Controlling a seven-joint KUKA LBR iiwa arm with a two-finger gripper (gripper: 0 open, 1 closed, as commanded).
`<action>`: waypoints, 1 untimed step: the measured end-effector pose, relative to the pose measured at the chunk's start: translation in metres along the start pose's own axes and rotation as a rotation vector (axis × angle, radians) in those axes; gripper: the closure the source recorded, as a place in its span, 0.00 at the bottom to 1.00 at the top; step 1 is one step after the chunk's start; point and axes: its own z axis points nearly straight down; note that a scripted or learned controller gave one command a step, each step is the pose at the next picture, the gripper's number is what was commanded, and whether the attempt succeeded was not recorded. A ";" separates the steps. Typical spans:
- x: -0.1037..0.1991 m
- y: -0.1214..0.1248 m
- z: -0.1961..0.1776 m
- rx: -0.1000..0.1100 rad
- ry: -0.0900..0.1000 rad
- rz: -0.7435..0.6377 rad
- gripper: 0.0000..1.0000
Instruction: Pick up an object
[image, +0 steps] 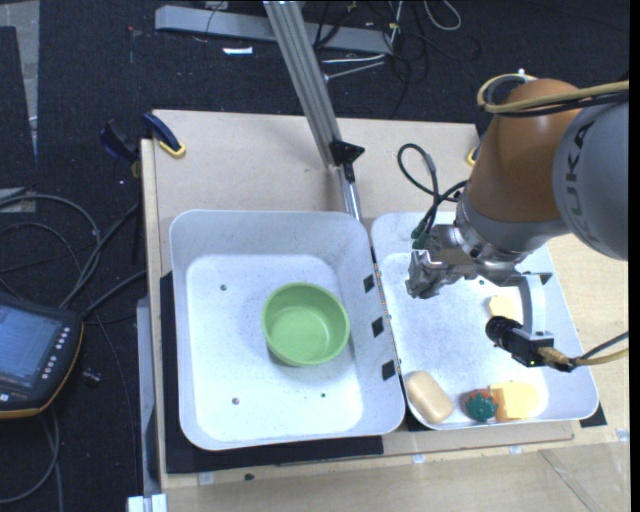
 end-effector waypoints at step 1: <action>0.058 -0.017 0.001 0.000 0.000 -0.001 1.00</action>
